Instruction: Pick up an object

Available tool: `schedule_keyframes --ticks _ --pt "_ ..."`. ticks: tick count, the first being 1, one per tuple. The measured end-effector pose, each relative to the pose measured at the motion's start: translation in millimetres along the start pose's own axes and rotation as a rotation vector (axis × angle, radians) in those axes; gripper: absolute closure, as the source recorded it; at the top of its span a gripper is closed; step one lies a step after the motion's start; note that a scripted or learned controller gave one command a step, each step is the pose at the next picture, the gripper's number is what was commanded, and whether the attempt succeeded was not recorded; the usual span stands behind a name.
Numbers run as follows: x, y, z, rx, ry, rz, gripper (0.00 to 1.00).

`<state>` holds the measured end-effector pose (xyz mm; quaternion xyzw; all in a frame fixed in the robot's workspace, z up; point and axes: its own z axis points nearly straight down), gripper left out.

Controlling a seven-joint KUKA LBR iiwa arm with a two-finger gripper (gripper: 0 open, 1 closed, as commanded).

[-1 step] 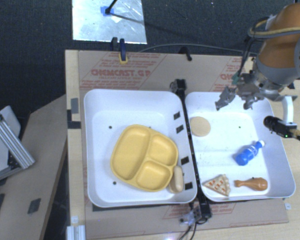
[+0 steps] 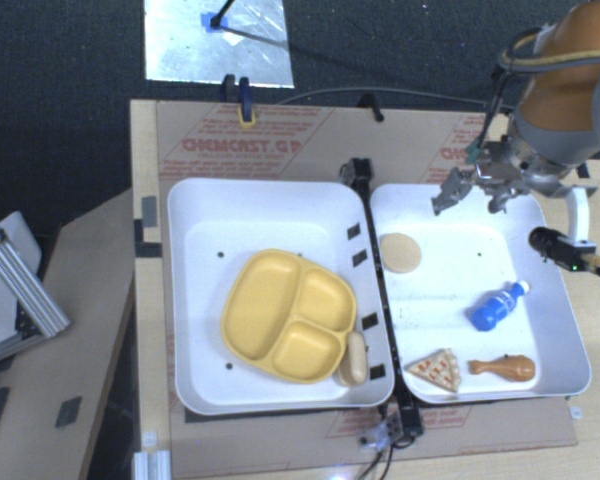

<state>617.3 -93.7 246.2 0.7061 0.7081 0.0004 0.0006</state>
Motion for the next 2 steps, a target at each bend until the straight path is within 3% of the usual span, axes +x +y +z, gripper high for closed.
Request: schedule_keyframes --ticks 2 --pt "8.3 -6.3 121.5 0.005 0.001 0.001 0.0"
